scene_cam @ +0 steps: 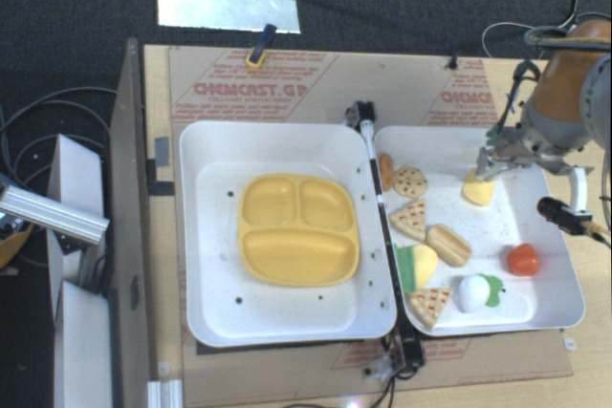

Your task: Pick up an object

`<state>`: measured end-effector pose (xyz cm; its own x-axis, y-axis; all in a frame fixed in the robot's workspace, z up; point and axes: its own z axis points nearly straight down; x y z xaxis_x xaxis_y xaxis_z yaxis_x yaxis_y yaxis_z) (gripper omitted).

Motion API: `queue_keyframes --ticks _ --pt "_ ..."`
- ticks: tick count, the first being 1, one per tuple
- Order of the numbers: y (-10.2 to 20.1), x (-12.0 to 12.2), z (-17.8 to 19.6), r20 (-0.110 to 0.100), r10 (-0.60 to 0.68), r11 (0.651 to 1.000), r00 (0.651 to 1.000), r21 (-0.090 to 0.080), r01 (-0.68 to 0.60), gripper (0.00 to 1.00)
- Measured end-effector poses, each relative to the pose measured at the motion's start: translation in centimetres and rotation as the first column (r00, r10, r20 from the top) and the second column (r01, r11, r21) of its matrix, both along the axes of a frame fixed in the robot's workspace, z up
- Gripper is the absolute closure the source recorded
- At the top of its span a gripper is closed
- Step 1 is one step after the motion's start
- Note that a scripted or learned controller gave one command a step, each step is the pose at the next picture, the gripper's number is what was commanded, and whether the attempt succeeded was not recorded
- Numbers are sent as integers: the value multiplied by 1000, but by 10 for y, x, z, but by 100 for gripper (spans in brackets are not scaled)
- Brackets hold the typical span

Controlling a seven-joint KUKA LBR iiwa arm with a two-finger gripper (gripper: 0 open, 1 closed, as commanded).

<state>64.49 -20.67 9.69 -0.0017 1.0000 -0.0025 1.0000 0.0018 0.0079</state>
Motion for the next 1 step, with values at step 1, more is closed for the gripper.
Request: queue_keyframes --ticks 1 --pt "0 0 -1 -1 0 1000 1000 0 0 0"
